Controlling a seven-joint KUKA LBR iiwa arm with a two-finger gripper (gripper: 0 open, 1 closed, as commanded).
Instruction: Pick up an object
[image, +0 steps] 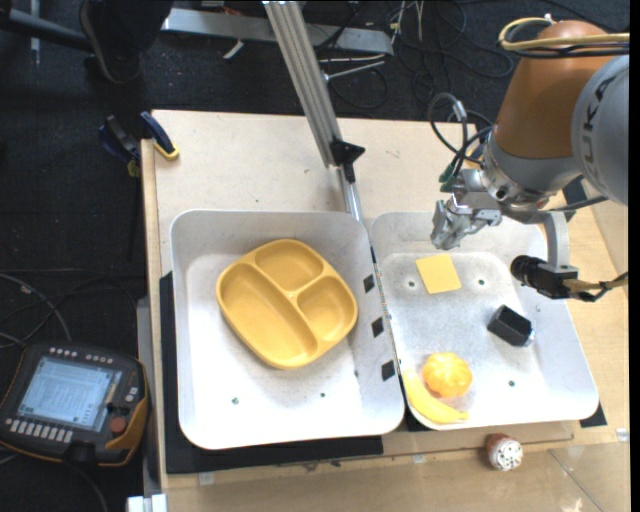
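The gripper (447, 232) hangs over the far edge of the right bin (560, 395), just beyond the yellow tile (438, 273), probably poised to drop onto it; whether its fingers are open or closed I cannot tell. The tile, a flat, pale yellow square, lies alone in that bin's far half, well apart from the black block (509, 325) and the orange (447, 375) resting against a banana (432, 405), so it looks the easiest of the 4 to reach.
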